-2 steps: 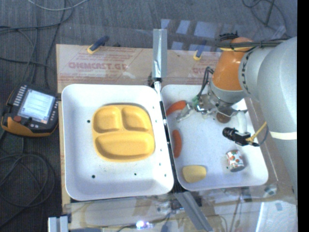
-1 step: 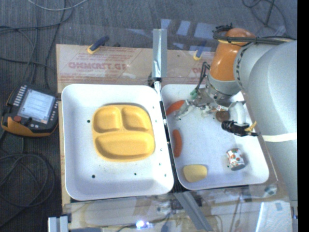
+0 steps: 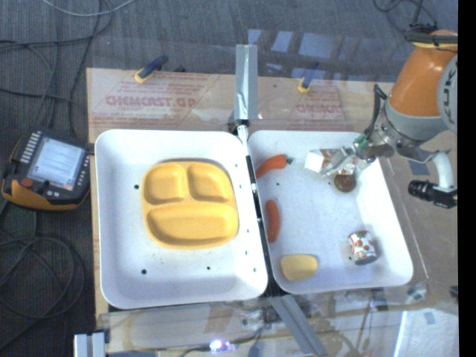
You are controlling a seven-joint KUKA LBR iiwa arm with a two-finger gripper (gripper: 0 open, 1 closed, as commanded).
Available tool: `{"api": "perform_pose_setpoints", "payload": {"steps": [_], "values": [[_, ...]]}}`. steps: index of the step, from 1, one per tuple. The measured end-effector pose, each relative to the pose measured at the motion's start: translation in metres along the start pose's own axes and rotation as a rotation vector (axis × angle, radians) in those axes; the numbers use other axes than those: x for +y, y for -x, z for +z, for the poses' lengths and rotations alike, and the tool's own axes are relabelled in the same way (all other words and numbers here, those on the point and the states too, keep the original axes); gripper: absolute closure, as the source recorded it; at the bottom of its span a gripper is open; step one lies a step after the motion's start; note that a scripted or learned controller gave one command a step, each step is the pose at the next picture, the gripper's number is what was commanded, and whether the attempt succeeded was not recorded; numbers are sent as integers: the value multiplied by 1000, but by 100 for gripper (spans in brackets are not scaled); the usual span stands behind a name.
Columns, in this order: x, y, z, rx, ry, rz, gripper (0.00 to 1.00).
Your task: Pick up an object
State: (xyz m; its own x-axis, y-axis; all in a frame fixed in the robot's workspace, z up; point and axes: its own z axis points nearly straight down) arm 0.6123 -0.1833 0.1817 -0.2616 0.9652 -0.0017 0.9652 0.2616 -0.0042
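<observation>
My gripper [image 3: 352, 160] hangs over the far right part of the right bin [image 3: 394, 222], reaching in from the right. Just below it lies a small brown round object [image 3: 345, 182], and a white packet with green print [image 3: 321, 160] sits beside it on the left. Whether the gripper touches either one is unclear. Elsewhere in this bin are an orange sausage-shaped piece [image 3: 271, 163] at the far left, a red sausage [image 3: 272, 220] along the left wall, a yellow lump [image 3: 299, 267] at the front, and a small patterned can [image 3: 361, 247] at the front right.
The left bin [image 3: 119, 274] holds a yellow divided plate [image 3: 191, 203]. A metal divider post [image 3: 245, 80] stands behind the seam between the bins. A pendant with a screen [image 3: 48, 171] lies left of the bench. The orange-banded arm [image 3: 420, 88] looms over the right bin's far right corner.
</observation>
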Motion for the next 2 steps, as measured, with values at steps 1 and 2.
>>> {"api": "perform_pose_setpoints", "payload": {"steps": [1,2], "values": [[23,33,58,-1,1,-104,0],[20,39,87,4,5,-76,0]]}}
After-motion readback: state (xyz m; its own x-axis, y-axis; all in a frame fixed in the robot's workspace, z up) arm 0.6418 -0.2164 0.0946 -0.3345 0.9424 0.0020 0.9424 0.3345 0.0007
